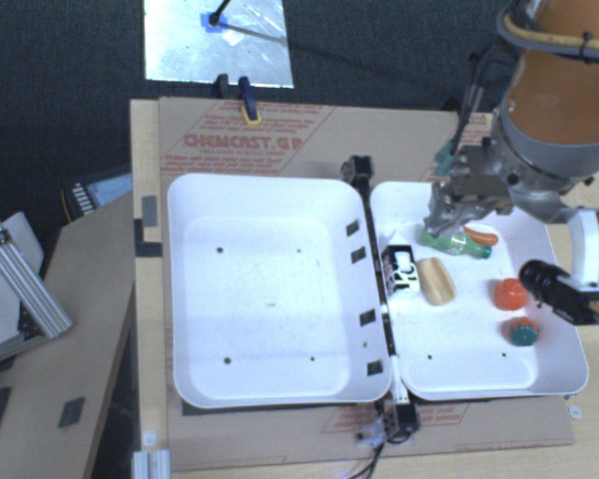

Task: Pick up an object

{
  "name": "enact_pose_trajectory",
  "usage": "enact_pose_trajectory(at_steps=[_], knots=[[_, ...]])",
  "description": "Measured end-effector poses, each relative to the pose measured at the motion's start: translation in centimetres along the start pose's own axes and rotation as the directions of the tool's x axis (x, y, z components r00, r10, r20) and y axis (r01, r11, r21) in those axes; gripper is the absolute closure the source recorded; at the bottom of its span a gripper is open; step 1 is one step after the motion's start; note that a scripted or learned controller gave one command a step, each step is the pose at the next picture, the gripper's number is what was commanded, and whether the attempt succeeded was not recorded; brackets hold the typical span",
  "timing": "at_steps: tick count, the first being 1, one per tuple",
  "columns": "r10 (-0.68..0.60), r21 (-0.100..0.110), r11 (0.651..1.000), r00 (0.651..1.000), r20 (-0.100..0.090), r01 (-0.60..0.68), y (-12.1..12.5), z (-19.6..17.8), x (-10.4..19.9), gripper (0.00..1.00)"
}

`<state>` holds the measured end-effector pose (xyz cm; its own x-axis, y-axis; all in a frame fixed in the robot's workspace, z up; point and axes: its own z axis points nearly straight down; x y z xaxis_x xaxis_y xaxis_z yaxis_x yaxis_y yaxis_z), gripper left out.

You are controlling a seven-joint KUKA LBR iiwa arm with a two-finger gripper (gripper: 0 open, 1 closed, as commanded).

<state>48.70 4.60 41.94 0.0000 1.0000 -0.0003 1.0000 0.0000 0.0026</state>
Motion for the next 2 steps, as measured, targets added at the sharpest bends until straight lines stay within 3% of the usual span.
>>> enact_pose_trajectory(at_steps=[2], knots=[[-0.004, 0.000, 1.000, 1.000, -0.001, 0.004, 0.0, -3.8, 5.3, 1.00]])
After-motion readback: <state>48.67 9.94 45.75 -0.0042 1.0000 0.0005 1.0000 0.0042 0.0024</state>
